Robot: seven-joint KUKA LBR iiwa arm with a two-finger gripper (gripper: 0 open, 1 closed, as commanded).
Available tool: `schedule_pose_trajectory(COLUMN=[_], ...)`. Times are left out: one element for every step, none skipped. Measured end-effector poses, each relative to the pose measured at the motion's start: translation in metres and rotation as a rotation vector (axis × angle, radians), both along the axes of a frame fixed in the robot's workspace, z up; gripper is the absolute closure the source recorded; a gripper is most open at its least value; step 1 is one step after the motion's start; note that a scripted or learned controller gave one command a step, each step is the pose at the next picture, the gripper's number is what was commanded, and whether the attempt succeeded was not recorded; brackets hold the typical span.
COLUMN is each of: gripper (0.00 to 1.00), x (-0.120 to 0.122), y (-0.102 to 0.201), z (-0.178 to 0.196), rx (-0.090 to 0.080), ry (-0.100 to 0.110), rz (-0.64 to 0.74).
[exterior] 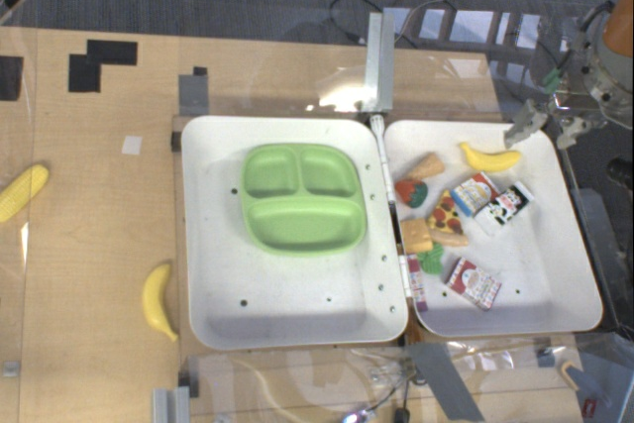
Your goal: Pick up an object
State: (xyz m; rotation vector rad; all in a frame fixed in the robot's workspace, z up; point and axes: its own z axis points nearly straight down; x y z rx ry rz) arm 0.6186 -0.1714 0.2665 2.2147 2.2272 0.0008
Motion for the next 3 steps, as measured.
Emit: schedule_pose_trajectory(gripper=[0.00,0.00,0.00], x=[0.007,-0.003,-0.014], y=[-0.020,-0.018,-0.020], z=[-0.162,-0.166,-0.167], rx=[-0.003,-0.012,-0.009], ry=[-0.012,-0.038,-0.038], rz=[0.166,0.218,0.189])
